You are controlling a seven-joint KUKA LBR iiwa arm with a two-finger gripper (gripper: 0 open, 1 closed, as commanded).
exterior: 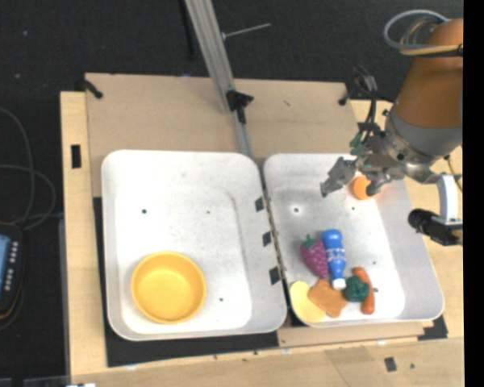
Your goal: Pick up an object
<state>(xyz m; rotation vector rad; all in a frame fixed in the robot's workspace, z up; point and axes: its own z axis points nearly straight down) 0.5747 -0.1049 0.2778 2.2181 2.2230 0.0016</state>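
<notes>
— What is on the tan counter (pixel 169 111)?

— Two white bins side by side. The left bin (pixel 177 184) has a yellow bowl (pixel 168 286) in its near corner.

— And the right bin (pixel 306 192)?

— A pile of toys sits at its near edge: purple grapes (pixel 314 254), a blue bottle (pixel 334 252), a slice of bread (pixel 327 298), a carrot (pixel 365 290) and something green (pixel 354 289).

— Where is the arm (pixel 427 95)?

— It reaches in from the right. Its pincer (pixel 356 180) hangs over the far side of the right bin, fingers spread wide. An orange ball (pixel 360 187) sits between the fingers, but I cannot tell if they touch it.
</notes>
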